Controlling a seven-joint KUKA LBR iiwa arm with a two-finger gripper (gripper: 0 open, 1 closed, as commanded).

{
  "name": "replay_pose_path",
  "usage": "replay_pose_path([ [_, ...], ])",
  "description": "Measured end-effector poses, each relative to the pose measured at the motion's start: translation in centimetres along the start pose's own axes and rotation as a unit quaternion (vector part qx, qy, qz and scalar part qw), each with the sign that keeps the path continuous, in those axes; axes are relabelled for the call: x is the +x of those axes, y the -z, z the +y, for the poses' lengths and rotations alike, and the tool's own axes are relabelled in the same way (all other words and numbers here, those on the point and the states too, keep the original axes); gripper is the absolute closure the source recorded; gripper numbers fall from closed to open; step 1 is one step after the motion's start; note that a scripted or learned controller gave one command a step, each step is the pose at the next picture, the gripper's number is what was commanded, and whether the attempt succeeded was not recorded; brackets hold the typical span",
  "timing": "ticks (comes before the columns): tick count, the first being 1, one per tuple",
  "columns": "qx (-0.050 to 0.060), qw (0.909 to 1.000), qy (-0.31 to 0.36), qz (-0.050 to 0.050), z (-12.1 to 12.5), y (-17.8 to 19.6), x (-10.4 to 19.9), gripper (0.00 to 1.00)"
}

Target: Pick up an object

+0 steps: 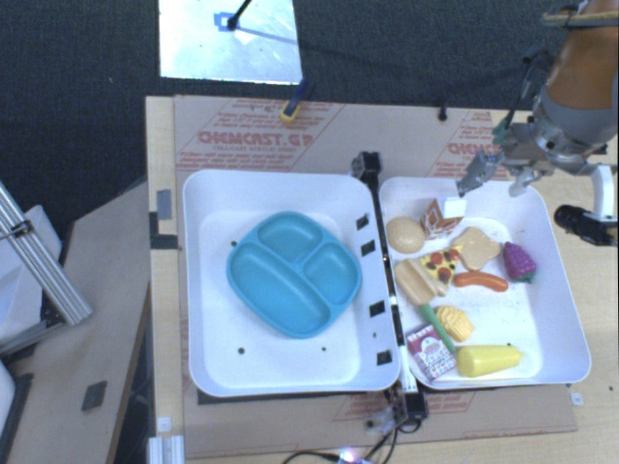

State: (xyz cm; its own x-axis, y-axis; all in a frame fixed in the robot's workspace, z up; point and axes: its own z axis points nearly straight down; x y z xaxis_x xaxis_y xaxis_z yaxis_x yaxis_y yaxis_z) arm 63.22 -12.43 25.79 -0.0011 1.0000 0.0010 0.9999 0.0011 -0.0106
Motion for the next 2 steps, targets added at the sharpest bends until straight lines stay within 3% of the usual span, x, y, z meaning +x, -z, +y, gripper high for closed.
replay_pose_path([
  [1,-0.006,1.0,0.001,-0.001,0.2,0.8,0.0,0.0],
  [2,-0.004,1.0,0.0,0.0,0.4,-5.4,0.2,0.0],
])
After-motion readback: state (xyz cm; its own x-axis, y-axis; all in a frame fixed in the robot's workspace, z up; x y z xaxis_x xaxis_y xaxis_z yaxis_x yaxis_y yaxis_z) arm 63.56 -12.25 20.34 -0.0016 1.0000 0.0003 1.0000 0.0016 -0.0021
